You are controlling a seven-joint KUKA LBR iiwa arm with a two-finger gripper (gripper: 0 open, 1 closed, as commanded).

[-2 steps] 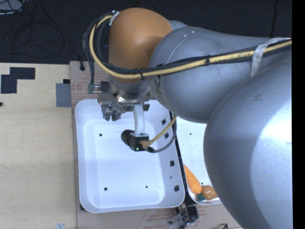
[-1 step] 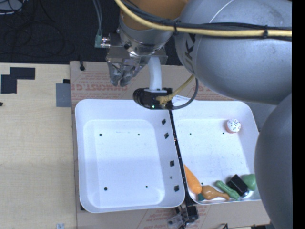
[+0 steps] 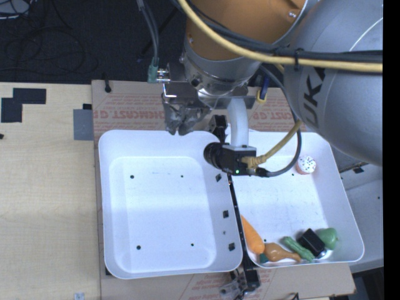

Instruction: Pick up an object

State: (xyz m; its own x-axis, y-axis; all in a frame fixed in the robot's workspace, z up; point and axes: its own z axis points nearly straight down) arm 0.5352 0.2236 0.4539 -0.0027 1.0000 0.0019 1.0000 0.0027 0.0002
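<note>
Toys [image 3: 294,247] clustered in right bin [image 3: 337,186] corner — gripper [image 3: 181,122] above left bin [image 3: 119,167]

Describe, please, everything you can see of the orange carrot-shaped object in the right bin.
The orange carrot-shaped object is a smooth, tapered piece, probably plastic toy food. It lies flat in the right bin, near its front left corner, by the wall beside the left bin. Its narrow tip points toward the back of the bin; its wider end meets a tan object in the cluster at the front. The gripper is far from it.
</note>
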